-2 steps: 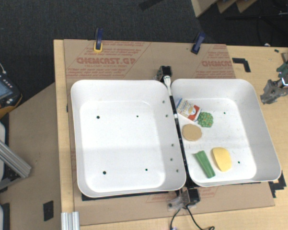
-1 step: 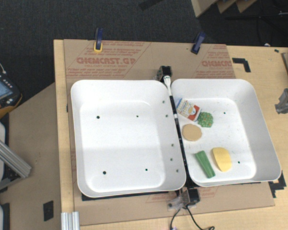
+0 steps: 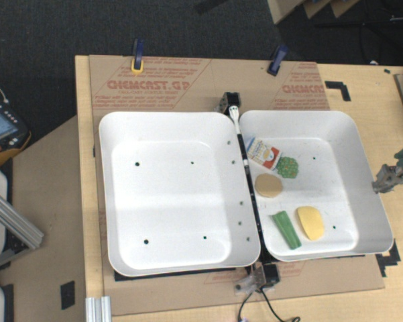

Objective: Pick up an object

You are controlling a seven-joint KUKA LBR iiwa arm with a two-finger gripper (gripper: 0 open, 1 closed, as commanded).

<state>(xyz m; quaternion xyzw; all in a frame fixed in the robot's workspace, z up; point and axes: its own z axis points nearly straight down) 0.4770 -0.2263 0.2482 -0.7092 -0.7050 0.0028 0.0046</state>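
Camera view puts my gripper (image 3: 391, 175) at the right bin's (image 3: 342, 129) outer rim, its opening impossible to tell, so I should travel inward and descend squarely over the isolated yellow piece (image 3: 311, 223).

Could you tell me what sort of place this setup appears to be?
Most likely a robotics lab test bench: two white bins sit clamped on a brown board, small toy-like items such as a yellow piece lie in the right one, and the gripper waits at its edge.
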